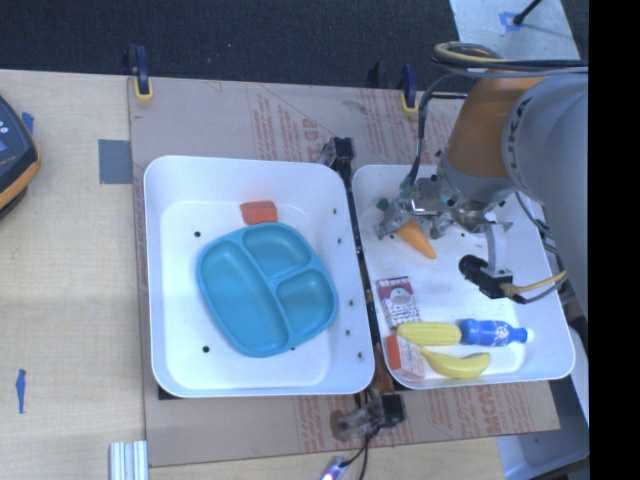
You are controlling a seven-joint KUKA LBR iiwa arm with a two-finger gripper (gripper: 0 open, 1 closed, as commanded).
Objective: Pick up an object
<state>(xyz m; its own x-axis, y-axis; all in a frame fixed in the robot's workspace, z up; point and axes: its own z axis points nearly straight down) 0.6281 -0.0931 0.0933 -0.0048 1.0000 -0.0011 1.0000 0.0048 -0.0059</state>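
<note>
From above, a wooden surface (80,298) with two white bins side by side.

In the left bin (175,358), a big blue plate (265,288) with three parts, flat near the middle. Just behind the plate, close to the far wall, a small red block (259,211).

Over the right bin (445,290), a grey arm (530,138) with an orange band, in from the right. At its tip, the end effector (420,213), low over the far part of that bin. Spread or pressed together? Cannot tell from up here.

Right at the end effector, an orange carrot (421,241), thin end toward the front right. Touching the tip or just under it, hard to say which.

Nearer the front, a small red and white packet (397,300) by the left wall. Just in front of the packet, a yellow corn (428,333). Just beside the corn, a blue bottle (490,333) on its side. In front of those two, a yellow banana (455,365) by the near wall.
</note>
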